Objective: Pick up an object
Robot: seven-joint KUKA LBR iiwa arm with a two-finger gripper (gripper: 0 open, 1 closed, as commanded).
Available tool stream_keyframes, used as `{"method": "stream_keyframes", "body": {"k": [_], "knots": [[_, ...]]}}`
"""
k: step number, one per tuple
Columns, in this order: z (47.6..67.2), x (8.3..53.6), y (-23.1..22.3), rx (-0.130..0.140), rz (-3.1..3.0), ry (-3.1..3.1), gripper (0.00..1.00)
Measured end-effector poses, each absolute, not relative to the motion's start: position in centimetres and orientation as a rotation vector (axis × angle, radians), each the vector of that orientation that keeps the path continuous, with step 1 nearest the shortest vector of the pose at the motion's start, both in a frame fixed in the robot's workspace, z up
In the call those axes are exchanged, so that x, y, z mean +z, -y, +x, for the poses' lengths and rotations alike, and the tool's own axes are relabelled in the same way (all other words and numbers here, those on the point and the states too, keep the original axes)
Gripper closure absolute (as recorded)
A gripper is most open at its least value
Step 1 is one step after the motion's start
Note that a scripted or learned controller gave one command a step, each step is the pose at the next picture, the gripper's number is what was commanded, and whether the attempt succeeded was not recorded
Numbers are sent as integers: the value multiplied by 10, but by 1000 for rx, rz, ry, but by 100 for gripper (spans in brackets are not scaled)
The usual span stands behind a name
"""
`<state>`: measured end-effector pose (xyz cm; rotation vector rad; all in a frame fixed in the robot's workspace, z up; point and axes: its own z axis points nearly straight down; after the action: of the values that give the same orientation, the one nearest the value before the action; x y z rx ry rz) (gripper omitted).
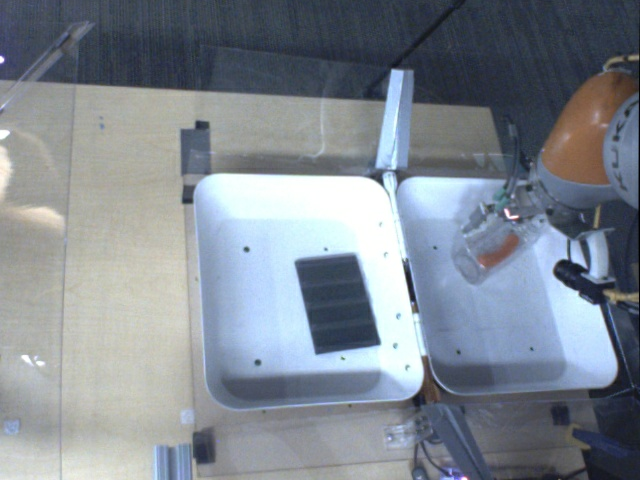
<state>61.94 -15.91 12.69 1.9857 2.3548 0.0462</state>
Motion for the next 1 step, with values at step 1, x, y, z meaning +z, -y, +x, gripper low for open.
{"method": "stream_keyframes", "body": {"k": [1], "knots": [[619, 127, 159, 45, 1982, -2359, 0]]}}
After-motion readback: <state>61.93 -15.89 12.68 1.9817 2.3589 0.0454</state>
